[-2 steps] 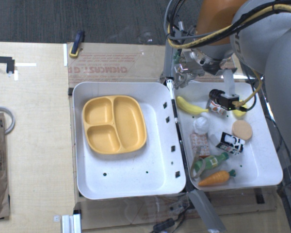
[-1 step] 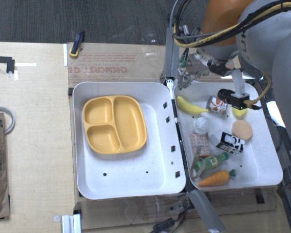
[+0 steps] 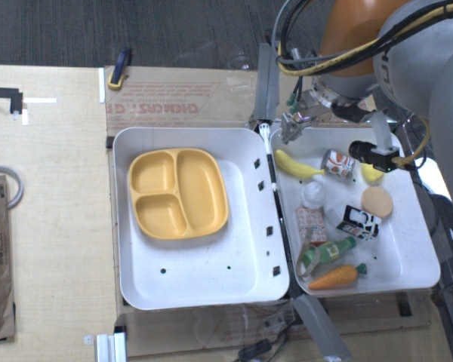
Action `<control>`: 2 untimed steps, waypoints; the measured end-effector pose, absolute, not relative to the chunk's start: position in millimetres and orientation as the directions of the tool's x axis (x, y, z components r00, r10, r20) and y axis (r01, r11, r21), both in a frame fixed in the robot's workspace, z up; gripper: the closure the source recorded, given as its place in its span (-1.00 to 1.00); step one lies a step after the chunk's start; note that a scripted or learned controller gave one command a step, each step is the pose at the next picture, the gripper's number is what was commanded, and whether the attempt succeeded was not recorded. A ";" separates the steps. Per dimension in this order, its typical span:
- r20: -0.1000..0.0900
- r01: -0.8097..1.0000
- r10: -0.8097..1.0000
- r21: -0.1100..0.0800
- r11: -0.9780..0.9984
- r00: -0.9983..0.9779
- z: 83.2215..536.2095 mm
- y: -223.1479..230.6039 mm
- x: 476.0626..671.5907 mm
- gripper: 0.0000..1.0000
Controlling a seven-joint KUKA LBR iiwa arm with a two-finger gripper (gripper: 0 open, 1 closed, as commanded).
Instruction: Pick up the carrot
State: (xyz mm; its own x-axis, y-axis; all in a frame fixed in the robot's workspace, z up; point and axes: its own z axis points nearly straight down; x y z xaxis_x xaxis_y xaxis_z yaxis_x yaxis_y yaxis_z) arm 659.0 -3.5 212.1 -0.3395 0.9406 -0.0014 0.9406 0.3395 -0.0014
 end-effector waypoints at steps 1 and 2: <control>-0.001 0.948 0.948 -0.002 0.317 -0.317 190.9 19.4 658.8 1.00; -0.003 0.911 0.911 0.001 0.413 -0.413 217.7 -0.1 659.5 1.00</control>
